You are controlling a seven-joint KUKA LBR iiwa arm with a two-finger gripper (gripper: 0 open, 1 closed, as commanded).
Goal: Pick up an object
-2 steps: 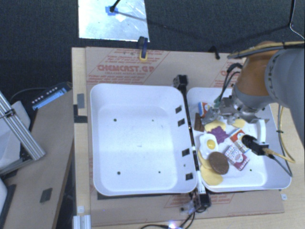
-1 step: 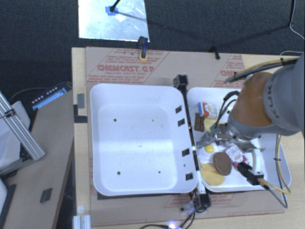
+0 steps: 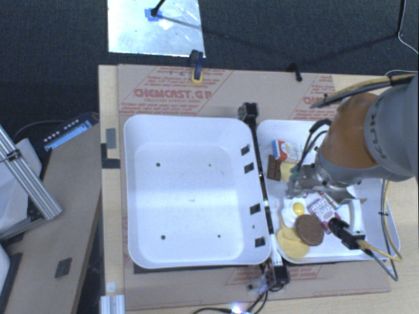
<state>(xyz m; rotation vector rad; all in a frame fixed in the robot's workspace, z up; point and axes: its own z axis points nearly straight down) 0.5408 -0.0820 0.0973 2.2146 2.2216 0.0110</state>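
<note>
The right bin (image 3: 291, 128) holds several small items. A white carton with red and blue print (image 3: 282, 150) lies near its far left, with a dark brown bar (image 3: 273, 169) just in front of it. Closer to the front lie a fried-egg toy (image 3: 296, 209), a pink and white packet (image 3: 320, 208), a round brown disc (image 3: 309, 229) and a yellow disc (image 3: 292, 244). The grey arm with its orange band (image 3: 353, 133) reaches in from the right. My gripper (image 3: 303, 180) hangs low over the middle of this bin, just behind the egg toy and the packet.
The left bin (image 3: 141, 175) sits beside it, and black clips (image 3: 249, 168) line the wall between the two. Yellow and black cables (image 3: 386, 241) run along the right bin's right side. A black clamp (image 3: 247, 112) stands at the bins' far junction.
</note>
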